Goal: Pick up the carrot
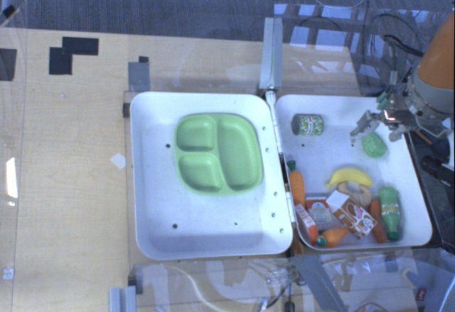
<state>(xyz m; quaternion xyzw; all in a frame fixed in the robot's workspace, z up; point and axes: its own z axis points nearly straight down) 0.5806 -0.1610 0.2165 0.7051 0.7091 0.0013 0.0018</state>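
The gripper [377, 126] hangs spread wide and holding nothing, just above a pale green round toy [375, 146]; the slim orange plastic carrot [296, 188] lies well apart toward its lower left, so a reach across is needed.

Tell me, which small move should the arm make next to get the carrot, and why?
Probably carry the tool toward the left wall of the right bin. It hovers at the bin's upper right by a green object, while the carrot lies along the left wall.
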